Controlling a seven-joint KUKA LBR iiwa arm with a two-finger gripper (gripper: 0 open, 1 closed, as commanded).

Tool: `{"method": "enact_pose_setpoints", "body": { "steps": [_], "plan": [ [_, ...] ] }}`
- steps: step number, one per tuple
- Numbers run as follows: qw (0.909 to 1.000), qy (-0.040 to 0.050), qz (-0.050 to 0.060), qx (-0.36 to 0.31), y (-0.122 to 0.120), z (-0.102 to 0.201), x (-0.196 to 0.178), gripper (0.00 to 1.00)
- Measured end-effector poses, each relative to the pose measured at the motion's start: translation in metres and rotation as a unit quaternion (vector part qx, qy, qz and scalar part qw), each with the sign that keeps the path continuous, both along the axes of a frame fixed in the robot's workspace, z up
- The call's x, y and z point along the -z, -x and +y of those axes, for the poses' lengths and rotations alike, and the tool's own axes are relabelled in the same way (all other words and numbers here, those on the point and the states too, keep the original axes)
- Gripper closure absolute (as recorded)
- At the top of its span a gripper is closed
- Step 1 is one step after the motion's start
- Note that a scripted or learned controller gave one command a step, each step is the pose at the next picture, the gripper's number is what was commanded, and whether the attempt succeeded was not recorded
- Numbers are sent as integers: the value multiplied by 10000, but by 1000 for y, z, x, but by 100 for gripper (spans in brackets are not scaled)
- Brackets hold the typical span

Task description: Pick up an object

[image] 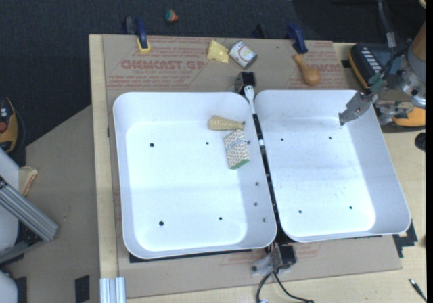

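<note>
Two objects lie in the left bin near its far right corner. One is a tan, cone-shaped piece. Just in front of it is a small patterned green-and-white packet. My gripper hangs over the far right part of the right bin, pointing down and to the left. It is well apart from both objects, and nothing shows in it. The grey arm enters from the right edge.
On the cardboard behind the bins lie a yellow wedge, a small white can and a brown wooden piece. Blue clamps hold the board's far edge. A black clip sits where the bins meet.
</note>
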State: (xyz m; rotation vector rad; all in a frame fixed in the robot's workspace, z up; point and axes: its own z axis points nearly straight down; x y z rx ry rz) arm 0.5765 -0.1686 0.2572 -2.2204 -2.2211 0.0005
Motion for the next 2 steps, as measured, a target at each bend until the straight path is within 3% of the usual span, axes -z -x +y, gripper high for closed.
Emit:
{"method": "enact_pose_setpoints", "body": {
  "steps": [1,2],
  "plan": [
    [10000,7,-18,-3,-1,0,-11,100],
    [10000,-16,28,-22,-2,65,60,100]
  ]
}}
